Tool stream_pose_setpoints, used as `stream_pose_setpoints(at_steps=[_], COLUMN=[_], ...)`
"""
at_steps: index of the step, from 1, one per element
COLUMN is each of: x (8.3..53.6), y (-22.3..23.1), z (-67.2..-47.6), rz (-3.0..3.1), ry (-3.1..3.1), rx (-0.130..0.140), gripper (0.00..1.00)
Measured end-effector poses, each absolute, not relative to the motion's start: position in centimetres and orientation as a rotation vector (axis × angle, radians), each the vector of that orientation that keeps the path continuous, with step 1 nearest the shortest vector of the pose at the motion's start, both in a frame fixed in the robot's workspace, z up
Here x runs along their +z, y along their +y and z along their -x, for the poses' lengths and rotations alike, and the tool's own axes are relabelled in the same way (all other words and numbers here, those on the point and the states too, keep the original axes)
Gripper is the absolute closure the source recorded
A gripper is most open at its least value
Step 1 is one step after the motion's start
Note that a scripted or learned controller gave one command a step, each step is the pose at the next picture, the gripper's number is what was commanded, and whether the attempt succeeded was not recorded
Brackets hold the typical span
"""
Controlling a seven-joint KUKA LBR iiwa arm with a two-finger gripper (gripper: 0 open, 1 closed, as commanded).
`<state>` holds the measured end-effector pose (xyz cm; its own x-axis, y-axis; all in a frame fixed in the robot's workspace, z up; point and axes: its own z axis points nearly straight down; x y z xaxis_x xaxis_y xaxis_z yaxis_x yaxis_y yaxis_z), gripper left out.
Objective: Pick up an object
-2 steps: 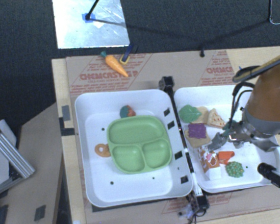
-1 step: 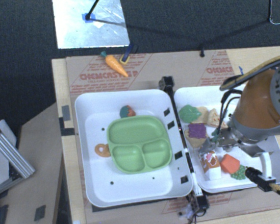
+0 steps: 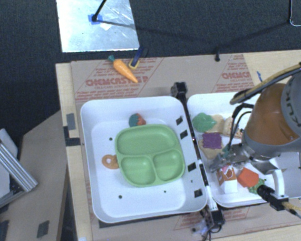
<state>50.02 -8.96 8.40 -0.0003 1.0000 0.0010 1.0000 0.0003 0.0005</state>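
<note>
Arm (image 3: 277, 121) is the tallest thing here, so closest to the overhead camera: grey body, orange band, reaching in from the right and hanging over the right bin (image 3: 204, 102). Its bulk hides most of that bin's right half. Gripper (image 3: 224, 159) sits low over the bin's left-centre, pointing toward the divider between the bins; it's a dark blur from this angle, can't tell how wide it stands or whether anything is in it, nothing visibly held. Candidate objects are clustered in the right bin, presumably dumped there as the pick pile: green piece (image 3: 203, 121) at the top, a beige piece (image 3: 219, 122) beside it, purple block (image 3: 211, 140) just below, then an orange-and-white item (image 3: 228, 174) and a red-orange block (image 3: 247, 177) near the front wall. Purple block and the orange-and-white item lie closest to the gripper, one either side, so likely one of them is the target; can't say which. Left bin (image 3: 97, 149) holds a green divided tray (image 3: 146, 155) taking up the middle, a small orange ring (image 3: 110, 161) just off its left edge, and a small round item (image 3: 136, 119) touching its top rim. A toy carrot (image 3: 124, 70) lies outside on the cardboard behind the bins, out of play. Room: the pile is tight, pieces near or touching, and the gripper works close to the left wall, so sideways clearance is thin there. Open floor in the left bin is only the margins around the tray.
</note>
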Motion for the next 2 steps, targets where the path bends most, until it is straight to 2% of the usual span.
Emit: stream_pose_setpoints(at_steps=[1, 2], x=[9.6, 13.8], y=[-9.0, -8.7], z=[-50.2, -50.4], rz=[2.223, 2.218], ry=[-2.225, -2.228], rx=[-0.007, -0.003], gripper=[1.00, 1.00])
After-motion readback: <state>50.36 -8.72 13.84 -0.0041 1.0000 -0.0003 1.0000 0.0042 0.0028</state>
